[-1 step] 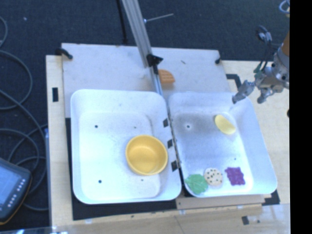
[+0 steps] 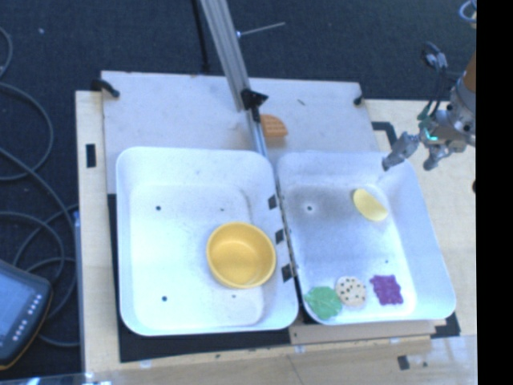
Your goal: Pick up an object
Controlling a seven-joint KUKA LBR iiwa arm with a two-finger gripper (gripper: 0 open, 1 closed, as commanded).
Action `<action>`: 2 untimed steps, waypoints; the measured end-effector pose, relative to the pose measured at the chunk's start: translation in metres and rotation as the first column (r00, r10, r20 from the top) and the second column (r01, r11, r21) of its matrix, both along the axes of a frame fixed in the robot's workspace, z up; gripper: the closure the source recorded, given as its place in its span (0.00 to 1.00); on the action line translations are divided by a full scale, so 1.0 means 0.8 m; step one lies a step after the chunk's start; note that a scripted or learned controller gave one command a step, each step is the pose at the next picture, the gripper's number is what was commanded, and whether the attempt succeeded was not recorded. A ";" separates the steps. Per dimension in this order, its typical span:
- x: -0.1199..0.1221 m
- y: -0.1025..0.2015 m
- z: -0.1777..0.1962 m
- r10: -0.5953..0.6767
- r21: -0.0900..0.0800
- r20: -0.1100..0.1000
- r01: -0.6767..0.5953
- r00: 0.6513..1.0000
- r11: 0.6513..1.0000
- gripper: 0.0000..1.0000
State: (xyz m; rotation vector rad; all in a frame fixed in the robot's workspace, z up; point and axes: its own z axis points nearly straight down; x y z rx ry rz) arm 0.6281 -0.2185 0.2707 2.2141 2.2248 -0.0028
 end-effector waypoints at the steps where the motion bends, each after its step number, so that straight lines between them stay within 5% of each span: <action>1: -0.006 -0.007 -0.076 -0.005 0.002 -0.006 0.005 1.000 1.000 0.00; 2: -0.007 -0.002 -0.155 -0.006 0.002 -0.006 0.006 1.000 1.000 0.00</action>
